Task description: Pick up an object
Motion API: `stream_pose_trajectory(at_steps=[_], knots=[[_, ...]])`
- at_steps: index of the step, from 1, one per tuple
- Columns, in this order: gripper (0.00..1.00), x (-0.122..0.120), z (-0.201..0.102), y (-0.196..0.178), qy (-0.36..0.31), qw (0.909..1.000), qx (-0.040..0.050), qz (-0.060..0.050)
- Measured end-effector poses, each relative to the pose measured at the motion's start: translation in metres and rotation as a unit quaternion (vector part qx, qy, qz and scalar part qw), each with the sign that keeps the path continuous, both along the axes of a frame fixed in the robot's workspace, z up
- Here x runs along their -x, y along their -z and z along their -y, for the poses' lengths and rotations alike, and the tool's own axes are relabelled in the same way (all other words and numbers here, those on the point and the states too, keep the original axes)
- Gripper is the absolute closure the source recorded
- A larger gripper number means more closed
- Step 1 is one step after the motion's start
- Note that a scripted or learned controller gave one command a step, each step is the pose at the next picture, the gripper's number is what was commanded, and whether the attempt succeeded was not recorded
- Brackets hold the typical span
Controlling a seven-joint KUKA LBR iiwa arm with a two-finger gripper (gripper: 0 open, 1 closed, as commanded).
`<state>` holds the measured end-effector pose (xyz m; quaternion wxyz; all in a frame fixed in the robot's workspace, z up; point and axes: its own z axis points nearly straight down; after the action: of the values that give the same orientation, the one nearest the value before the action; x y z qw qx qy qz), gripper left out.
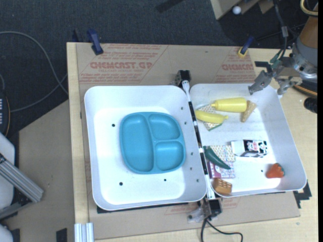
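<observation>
My gripper [270,84] hangs over the far right corner of the right bin [290,135], open, with nothing between its fingers. Below and to its left lie a yellow bottle [231,104], a banana [209,117] and a tan cone [247,111]. Further forward are a white carton with a black print [251,147], a green pepper [217,158] on a patterned card, a red fruit [275,171] and a brown waffle piece [222,186]. None of them touches the gripper.
The left bin [101,110] holds a blue divided plate [151,141]. A black clamp [183,77] sits where the two bins meet at the back. Blue clips [94,41] pin the cardboard sheet under the bins.
</observation>
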<state>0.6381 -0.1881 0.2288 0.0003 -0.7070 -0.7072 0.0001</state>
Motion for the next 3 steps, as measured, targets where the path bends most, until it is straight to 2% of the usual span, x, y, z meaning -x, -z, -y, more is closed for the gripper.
stream_pose_trajectory(at_steps=[1, 2, 3], knots=[[0.0, -0.027, -0.003, 0.109, 0.0, 1.0, -0.001, -0.002], [0.0, -0.035, -0.019, 0.123, -0.001, 0.9999, 0.0022, 0.012], [1.0, -0.036, -0.019, 0.113, -0.001, 0.9999, 0.0033, 0.014]])
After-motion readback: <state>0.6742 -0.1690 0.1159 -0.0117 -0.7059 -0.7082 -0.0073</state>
